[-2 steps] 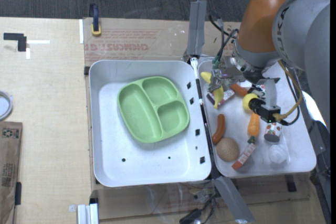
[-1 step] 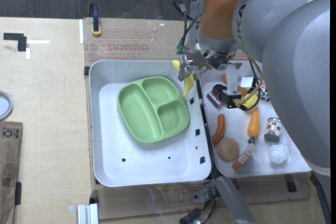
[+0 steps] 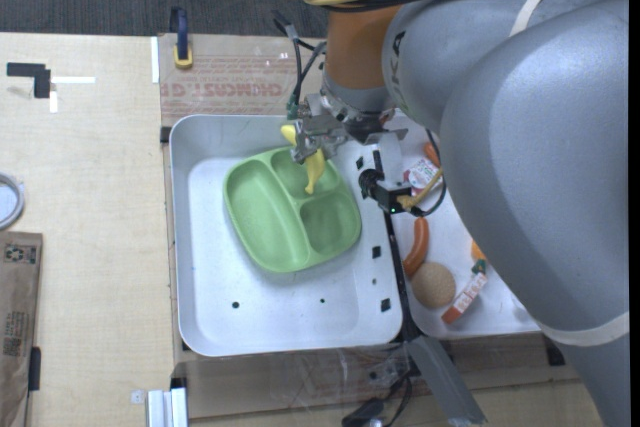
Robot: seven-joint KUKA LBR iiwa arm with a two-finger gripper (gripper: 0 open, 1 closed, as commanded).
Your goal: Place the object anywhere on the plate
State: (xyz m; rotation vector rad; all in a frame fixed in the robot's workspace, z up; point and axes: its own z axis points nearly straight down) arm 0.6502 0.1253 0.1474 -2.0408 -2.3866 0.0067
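The gripper (image 3: 307, 147) stood over the upper right part of the green divided plate (image 3: 270, 215), which lay in the left white bin (image 3: 200, 305). A yellow banana-shaped object (image 3: 312, 173) hung directly beneath the fingers: its upper end sat between them, near a yellow patch at their left side, and its lower end pointed down at the ridge between the plate's compartments. The jaws were closed to a narrow gap on that upper end. Whether the lower tip touched the plate surface could not be determined.

The grey arm (image 3: 520, 145) with its orange band (image 3: 360, 25) covered most of the right white bin (image 3: 440, 315). In the exposed strip of that bin lay a reddish sausage-shaped item (image 3: 419, 239), a round tan item (image 3: 434, 283) and a small red and white item (image 3: 463, 298) just beside it; the latter was too small to identify. A black cable (image 3: 385, 195) looped from the wrist across the wall between the bins.

A blue and yellow clamp (image 3: 180, 37) gripped the cardboard sheet (image 3: 230, 80) above the left bin
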